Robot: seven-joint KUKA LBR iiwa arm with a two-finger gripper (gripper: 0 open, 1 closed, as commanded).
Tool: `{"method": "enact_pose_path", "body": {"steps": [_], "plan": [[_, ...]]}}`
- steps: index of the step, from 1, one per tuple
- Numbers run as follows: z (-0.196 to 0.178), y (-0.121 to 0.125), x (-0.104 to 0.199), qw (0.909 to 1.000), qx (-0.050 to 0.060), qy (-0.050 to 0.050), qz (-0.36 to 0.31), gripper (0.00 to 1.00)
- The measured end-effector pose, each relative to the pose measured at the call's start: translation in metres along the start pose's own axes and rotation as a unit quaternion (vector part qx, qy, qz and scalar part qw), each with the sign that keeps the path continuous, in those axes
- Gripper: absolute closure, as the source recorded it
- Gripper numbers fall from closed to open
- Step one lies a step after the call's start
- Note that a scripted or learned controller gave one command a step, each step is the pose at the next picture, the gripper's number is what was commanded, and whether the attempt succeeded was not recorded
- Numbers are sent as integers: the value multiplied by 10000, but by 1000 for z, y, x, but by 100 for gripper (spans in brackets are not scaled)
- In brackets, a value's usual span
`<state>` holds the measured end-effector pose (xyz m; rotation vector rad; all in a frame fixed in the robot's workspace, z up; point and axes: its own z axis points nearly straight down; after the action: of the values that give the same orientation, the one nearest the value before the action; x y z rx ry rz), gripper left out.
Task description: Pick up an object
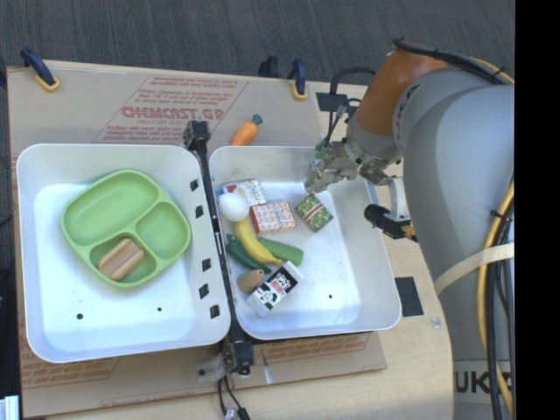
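Arm (455,147) comes in from the right, grey body, orange band above the wrist, covering the right bin's (367,278) far right corner. "UK" in white letters shows on the arm base at bottom right. Cardboard sheet (166,103) under both bins carries red print "CHEMCAST GP", smaller lines unreadable.

Left bin (44,322) sits left of the right bin, touching along a black clip strip. It holds a green divided plate (127,226) with a hot dog (120,258) in the near compartment.

Right bin's pile is bunched at its left side: banana (249,243), green pepper (262,252) touching it, red carton (273,217), black-and-white carton (273,289), white egg (232,206), small brown piece (251,279). Carton print too small to read.

Gripper (319,178) hangs at the right bin's far edge, just above a small green box (314,212). Can't tell its opening or whether it grips anything.

Toy carrot (246,131) lies on the cardboard just beyond the right bin. Blue clamps (39,70) pin the cardboard's far edge.
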<state>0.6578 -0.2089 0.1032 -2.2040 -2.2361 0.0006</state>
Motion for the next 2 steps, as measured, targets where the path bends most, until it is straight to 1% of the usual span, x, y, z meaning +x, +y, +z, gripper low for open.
{"method": "enact_pose_path", "body": {"steps": [1,2], "plan": [[0,0,0,10000,5,2,-3,0],[12,-77,-1,10000,16,2,45,0]]}}
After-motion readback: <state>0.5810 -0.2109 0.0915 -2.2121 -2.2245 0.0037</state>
